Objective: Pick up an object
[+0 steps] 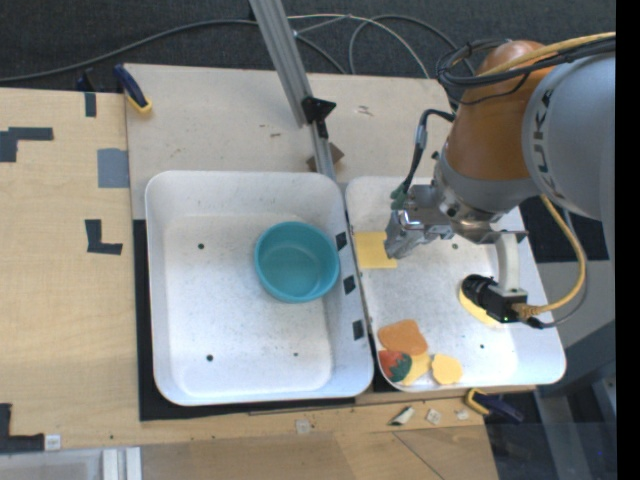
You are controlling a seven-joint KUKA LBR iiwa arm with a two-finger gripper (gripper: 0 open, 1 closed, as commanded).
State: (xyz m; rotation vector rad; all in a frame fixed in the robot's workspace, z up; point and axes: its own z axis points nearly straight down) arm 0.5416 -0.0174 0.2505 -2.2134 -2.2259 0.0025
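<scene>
We see the gripper [398, 240] low in the right bin [520, 368], just beside the blue bowl's [296, 260] bin, poised at a yellow block [373, 251] by the dividing wall, likely its target, though we cannot tell its grip.

Wooden bench [60, 298] under both bins. Grey metal post [285, 63] runs diagonally from 12 o'clock edge down to black bracket [318, 110] above bins. Black cables [200, 30] loop over dark floor at 12 o'clock. Blue-and-yellow clamp [132, 88] at 10 o'clock bench corner; second clamp [492, 405] at 5 o'clock edge. Grey tape patch [113, 167] and dark tape marks [98, 238] at 9 o'clock. Black mat [145, 403] edging left bin's base.
</scene>
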